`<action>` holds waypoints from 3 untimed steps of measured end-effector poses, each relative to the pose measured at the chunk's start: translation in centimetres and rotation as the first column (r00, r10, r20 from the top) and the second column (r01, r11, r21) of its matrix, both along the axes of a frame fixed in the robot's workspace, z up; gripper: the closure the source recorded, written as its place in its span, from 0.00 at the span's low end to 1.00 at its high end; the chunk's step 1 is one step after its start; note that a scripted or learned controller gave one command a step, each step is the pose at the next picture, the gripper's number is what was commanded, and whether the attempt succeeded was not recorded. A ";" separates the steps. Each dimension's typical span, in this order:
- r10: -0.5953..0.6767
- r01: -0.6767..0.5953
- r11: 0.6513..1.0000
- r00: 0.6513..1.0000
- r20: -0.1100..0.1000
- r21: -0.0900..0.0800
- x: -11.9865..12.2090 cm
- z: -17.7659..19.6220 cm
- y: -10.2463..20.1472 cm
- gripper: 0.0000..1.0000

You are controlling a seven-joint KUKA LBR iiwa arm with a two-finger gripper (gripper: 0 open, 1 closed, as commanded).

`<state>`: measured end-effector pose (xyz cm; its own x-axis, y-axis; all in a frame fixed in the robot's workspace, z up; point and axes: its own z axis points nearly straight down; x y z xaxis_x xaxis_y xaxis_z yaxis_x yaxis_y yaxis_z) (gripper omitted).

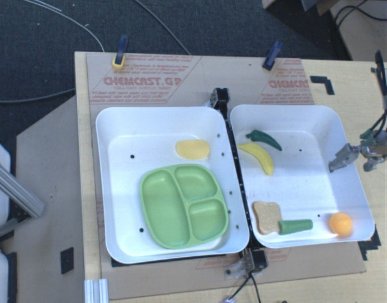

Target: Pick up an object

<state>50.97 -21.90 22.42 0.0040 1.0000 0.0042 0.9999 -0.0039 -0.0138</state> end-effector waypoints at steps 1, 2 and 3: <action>0.004 -0.004 1.000 1.000 0.012 -0.004 0.3 0.6 0.1 0.00; 0.004 -0.004 1.000 1.000 0.007 -0.001 -0.3 -4.7 1.0 0.00; 0.003 -0.003 1.000 1.000 0.011 -0.003 0.2 -9.0 0.6 0.00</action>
